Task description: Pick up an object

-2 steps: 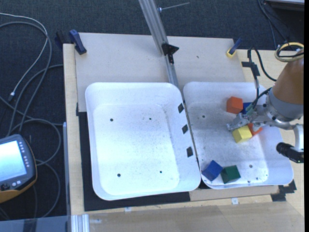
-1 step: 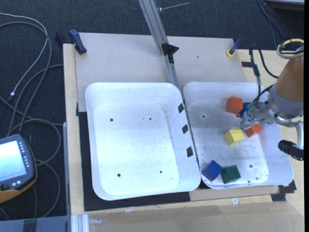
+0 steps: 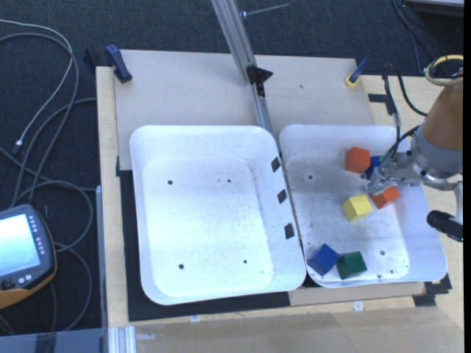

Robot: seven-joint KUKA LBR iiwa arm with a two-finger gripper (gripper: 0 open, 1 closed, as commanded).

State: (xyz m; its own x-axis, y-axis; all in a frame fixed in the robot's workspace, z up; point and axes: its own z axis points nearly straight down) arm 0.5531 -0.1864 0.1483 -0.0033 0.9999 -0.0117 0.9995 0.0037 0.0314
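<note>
The right bin (image 3: pixel 412 256) holds several blocks. An orange cube (image 3: pixel 358 159) lies toward its far side, with a yellow cube (image 3: pixel 357 207) below it near the middle. A smaller orange block (image 3: pixel 387 195) lies right of the yellow cube. A blue cube (image 3: pixel 323 258) and a green cube (image 3: pixel 352 264) sit together at the bin's near edge. My gripper (image 3: pixel 383 180) reaches in from the right and hangs low over the smaller orange block, just right of the orange cube. A bit of blue (image 3: pixel 375 162) shows beside the gripper.
The left bin (image 3: pixel 147 145) lies beside the right one, with black clips (image 3: pixel 282 195) along the shared rim. A metal pole (image 3: pixel 235 35) slants down from the top to the bins' far edge. The orange-banded arm (image 3: pixel 445 131) covers the right bin's right side.
</note>
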